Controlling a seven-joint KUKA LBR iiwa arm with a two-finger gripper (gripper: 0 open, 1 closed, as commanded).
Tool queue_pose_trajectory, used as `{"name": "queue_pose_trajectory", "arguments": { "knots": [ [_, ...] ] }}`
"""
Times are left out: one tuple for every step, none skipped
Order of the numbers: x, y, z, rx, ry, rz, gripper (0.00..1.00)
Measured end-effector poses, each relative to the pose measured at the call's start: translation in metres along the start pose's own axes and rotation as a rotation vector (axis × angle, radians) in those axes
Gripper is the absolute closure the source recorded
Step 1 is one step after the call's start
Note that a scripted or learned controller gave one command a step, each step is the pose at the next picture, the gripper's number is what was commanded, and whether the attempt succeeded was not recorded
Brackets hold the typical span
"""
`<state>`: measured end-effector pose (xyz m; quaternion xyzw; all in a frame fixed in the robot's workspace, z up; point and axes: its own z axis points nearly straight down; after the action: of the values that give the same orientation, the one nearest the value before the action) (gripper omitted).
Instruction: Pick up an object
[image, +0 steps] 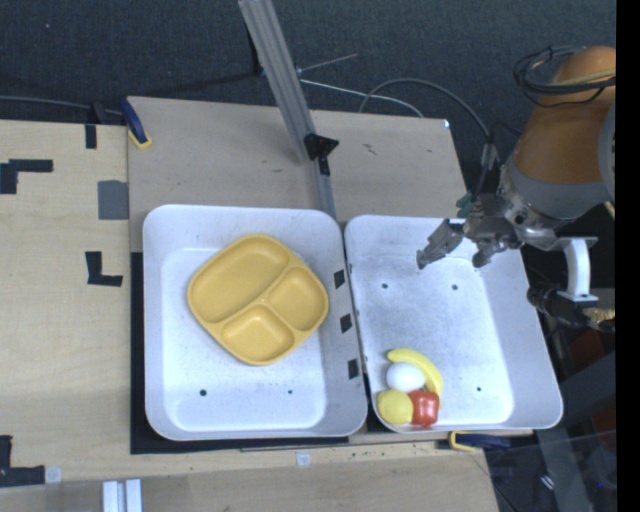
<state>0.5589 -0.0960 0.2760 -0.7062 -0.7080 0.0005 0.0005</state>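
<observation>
My gripper (457, 254) hangs over the far part of the right bin (505, 330), its two dark fingers spread open with nothing between them. A small heap of toy food lies at that bin's near left corner, well below the gripper: a yellow banana (425, 365), a white egg-like ball (405, 377), a yellow round fruit (394, 407) and a small red piece (426, 407). They touch one another.
The left bin (165, 330) holds a yellow divided plate (258, 297). A grey metal pole (290, 90) slants down from the top to the seam between the bins. Cables trail at the bench's back right.
</observation>
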Motion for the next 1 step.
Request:
{"name": "queue_pose_trajectory", "arguments": {
  "knots": [
    [-0.0002, -0.0001, 0.0000, 0.000, 0.000, 0.000, 0.00]
  ]
}}
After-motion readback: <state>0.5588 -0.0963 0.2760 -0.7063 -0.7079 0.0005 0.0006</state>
